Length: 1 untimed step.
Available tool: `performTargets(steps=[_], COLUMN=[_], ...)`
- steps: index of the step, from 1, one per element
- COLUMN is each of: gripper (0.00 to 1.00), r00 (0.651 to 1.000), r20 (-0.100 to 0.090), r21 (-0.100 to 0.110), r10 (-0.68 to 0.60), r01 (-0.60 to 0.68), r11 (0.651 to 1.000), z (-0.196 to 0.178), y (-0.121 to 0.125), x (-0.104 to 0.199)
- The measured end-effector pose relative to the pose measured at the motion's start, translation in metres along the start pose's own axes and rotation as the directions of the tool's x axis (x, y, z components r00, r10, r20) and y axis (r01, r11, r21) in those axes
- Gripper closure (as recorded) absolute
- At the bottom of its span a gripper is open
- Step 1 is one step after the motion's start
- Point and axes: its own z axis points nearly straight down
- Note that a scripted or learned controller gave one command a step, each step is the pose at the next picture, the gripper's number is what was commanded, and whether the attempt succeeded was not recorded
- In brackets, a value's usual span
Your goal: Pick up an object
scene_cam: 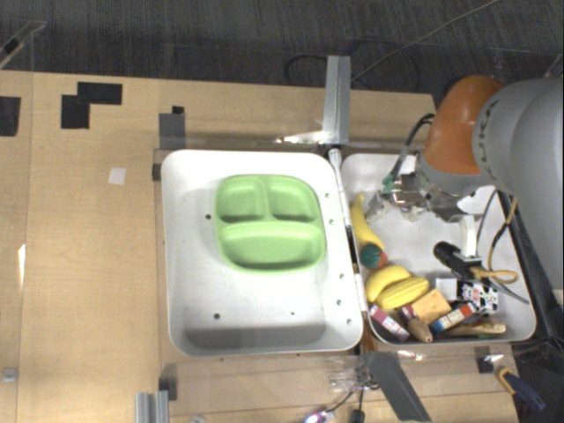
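Wooden bench (88, 263), two glossy white bins; we count one three-compartment green plate (267, 220), two bananas at 3 o'clock; gripper (407, 194) state, can't tell.

No text, label, brand or number can be read anywhere. The black blocky shapes (91, 102) near the far left corner of the surface form no letters. A small box with a black-and-white pattern (478, 296) lies in the right bin (525, 324) near its right wall, but its markings are too small and blurred to make out.
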Motion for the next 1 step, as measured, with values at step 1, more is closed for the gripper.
performTargets(steps=[1], gripper=[0.00], r00=[0.997], r20=[-0.003], r21=[0.001], r10=[0.072], r01=[-0.072], r11=[0.997], z=[-0.0014], y=[-0.0618], x=[-0.0103])
